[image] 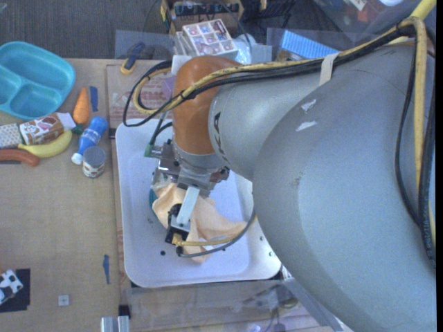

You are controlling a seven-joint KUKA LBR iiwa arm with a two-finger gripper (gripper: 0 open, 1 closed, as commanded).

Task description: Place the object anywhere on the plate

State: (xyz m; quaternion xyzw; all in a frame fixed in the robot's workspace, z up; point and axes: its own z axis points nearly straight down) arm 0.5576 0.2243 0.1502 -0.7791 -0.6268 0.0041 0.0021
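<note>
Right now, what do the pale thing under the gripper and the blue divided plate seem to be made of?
The pale thing looks like soft cloth, cream-coloured and matte: it lies crumpled in folds. The blue divided plate looks like moulded plastic, smooth with a slight sheen, though the material is not certain.

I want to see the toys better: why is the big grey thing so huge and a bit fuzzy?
In the camera view, the arm sits close to the lens, so it looks huge and soft; the banana and blue tray farther off look sharper; lighting is even, shadows faint.
</note>
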